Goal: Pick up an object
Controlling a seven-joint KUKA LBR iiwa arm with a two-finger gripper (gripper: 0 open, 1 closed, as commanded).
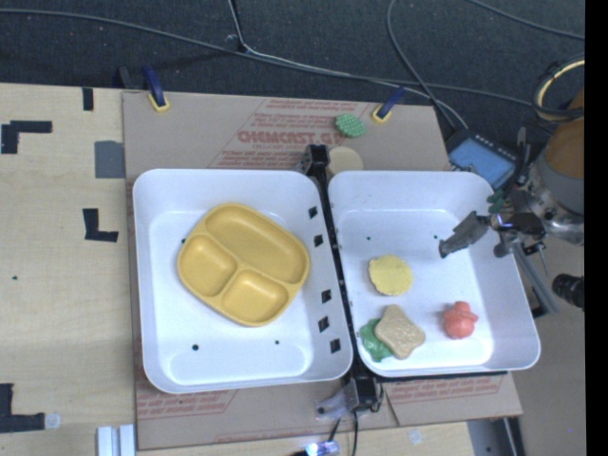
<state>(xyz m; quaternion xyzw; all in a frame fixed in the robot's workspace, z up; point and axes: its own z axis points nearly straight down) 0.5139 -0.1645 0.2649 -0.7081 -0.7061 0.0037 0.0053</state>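
2 shallow white bins sit side by side on the bench. the left bin (157,255) holds a yellow divided tray (243,263) with 3 compartments, lying near its middle and turned at a slant. the right bin (418,193) holds 4 small items: a round yellow piece (390,275) near the bin's centre, a red toy (460,320) at about 4 o'clock from it, a tan bread-like slice (399,332) at 6 o'clock from the yellow piece, and a green leafy piece (371,342) tucked under the slice's 9 o'clock edge, touching it. the gripper (458,237) reaches in from 3 o'clock, above the right bin's 2 o'clock area, apart from every item; nothing sits in it, and whether the claw is apart or together cannot be told. beyond the bins at 12 o'clock, a small green object (350,124) lies on the cardboard sheet (266,131).
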